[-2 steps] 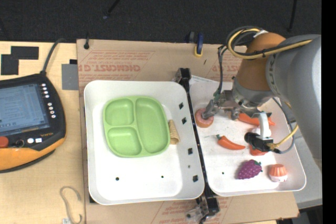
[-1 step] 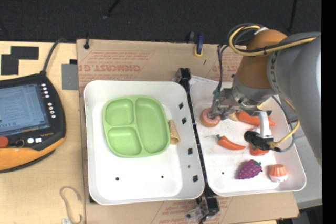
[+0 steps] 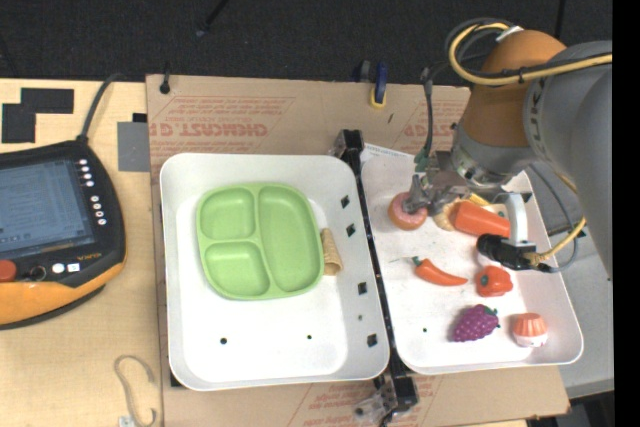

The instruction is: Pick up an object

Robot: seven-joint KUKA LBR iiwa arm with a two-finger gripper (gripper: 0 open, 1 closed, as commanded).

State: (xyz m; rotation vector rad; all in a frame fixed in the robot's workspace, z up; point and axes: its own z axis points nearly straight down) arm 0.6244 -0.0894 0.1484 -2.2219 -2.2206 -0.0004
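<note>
One claw [image 3: 428,193] hangs low in the right white bin [image 3: 565,340], just beside a round pink toy doughnut [image 3: 406,212]; its grip state cannot be told. Near it lie an orange carrot [image 3: 480,218], a red chilli pepper [image 3: 440,272] and purple grapes [image 3: 474,323].

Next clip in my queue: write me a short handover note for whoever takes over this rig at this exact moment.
Claw: low in the right bin, at the pink doughnut; its grip cannot be judged from this view.
Right bin also holds: a carrot, a chilli pepper, a small tomato, purple grapes and a pink cupcake.
Left bin: a green divided plate with a tan piece beside it.
Done: nothing visibly lifted.
Left: grasp one thing and raise it clear.
</note>
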